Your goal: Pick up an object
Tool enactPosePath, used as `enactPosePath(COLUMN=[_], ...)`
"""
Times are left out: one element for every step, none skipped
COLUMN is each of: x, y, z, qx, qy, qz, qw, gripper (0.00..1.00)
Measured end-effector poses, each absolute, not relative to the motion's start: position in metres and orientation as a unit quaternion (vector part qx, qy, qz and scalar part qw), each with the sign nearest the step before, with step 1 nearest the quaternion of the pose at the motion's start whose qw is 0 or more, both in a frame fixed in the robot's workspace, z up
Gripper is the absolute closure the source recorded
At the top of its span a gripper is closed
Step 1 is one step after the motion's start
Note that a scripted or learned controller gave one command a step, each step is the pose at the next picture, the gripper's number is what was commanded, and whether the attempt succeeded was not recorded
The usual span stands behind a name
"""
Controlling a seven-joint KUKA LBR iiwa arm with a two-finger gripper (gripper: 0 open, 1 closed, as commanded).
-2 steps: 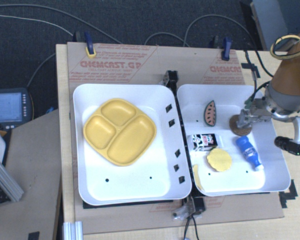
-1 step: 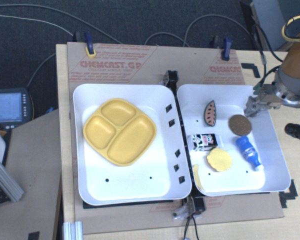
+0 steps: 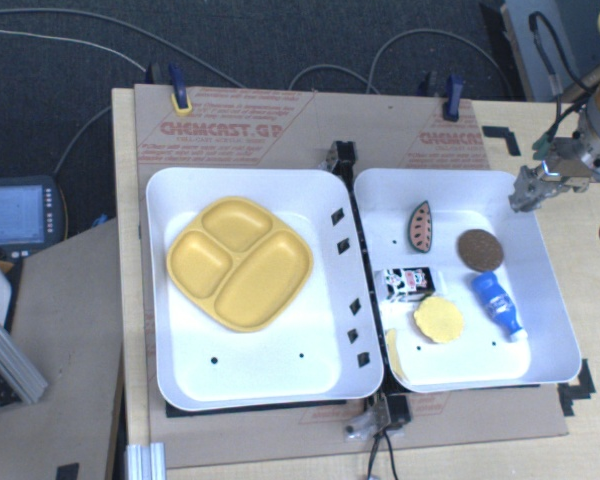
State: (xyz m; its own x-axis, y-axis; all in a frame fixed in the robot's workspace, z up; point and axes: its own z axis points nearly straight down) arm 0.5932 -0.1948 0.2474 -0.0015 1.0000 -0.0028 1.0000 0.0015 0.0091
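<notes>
Camera view has the pincer (image 3: 528, 190) hanging over the upper right rim of the right bin (image 3: 550, 308), nothing in it; whether it is apart or together I cannot tell. Inside that bin, a brown disc (image 3: 480, 250) lies nearest the pincer, with a blue bottle (image 3: 497, 304) just below the disc and a watermelon slice (image 3: 420, 226) to its left.

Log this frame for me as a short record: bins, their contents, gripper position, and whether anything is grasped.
left bin: yellow divided plate
right bin: watermelon slice, brown round disc, blue bottle, black-and-white carton, yellow round piece
gripper: above the right bin's upper right corner, apart from all objects
grasped: nothing seen between the fingers
pick: not yet done
</notes>
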Motion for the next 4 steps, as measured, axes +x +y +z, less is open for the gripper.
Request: enactPosePath(x=[0.594,0.581,0.557,0.543], y=[-0.195,-0.146,-0.099,-0.056], z=[0.255,0.241,0.239,0.232], qx=[0.707,0.705,0.705,0.705], qy=[0.708,0.709,0.709,0.709], qz=[0.0009,-0.0001,0.0,-0.0001], qw=[0.001,-0.002,-0.002,-0.003], gripper=[1.0,1.0,1.0,1.0])
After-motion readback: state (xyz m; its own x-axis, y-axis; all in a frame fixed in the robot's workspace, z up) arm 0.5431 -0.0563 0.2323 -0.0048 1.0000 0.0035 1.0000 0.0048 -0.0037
